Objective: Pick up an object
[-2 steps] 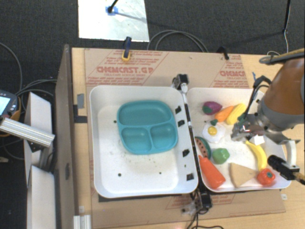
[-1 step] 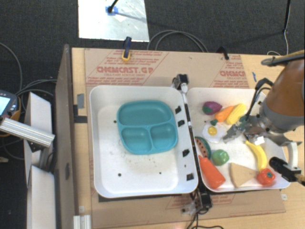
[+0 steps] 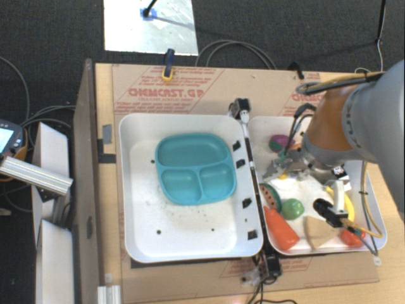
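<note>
Reaching in from your right, your arm (image 3: pixel 354 116) bends down over the right bin (image 3: pixel 373 198), orange band above the wrist; the jaws sit low near the bin's middle (image 3: pixel 292 167), but you cannot tell whether they are spread or pressed together; nothing is seen between them. Just below lie a green ball (image 3: pixel 292 208) and an orange carrot (image 3: pixel 281 228), its long axis slanting from upper left to lower right; the left bin (image 3: pixel 142 233) holds a teal tray (image 3: pixel 195 168).

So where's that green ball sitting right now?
The green ball lies in the right bin, toward its near-left part, just above the orange carrot and beside the watermelon slice.
</note>
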`<state>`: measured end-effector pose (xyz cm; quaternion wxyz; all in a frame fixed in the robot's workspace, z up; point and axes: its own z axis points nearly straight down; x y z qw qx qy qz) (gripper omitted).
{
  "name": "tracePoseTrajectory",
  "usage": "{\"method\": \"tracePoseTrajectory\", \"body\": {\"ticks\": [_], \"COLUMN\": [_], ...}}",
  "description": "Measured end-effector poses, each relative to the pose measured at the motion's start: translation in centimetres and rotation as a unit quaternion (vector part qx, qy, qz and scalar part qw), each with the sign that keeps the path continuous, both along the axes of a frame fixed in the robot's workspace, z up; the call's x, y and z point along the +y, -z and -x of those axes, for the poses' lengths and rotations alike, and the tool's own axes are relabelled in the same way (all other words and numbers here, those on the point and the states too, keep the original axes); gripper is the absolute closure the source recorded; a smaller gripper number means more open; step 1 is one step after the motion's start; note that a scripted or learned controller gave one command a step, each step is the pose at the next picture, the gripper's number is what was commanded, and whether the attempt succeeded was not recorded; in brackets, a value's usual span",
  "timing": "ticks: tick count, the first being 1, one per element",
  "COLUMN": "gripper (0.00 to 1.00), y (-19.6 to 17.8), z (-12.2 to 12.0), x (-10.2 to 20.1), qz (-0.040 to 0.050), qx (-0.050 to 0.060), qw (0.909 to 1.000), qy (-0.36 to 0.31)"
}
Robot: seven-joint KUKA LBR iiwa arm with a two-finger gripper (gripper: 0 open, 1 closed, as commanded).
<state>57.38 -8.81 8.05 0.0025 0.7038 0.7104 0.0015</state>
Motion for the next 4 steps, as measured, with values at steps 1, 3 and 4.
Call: {"method": "tracePoseTrajectory", "body": {"ticks": [1,3,4], "gripper": [0.00,0.00,0.00], "y": [-0.5,-0.2,-0.2], "z": [-6.4,-8.7,-8.6], "x": [-1.7,-0.6,-0.5], "qz": [0.0000,-0.0057,-0.0028], "qx": [-0.001,0.026,0.026], "qw": [1.0000,0.9996,0.9997], "qy": [0.002,0.003,0.002]}}
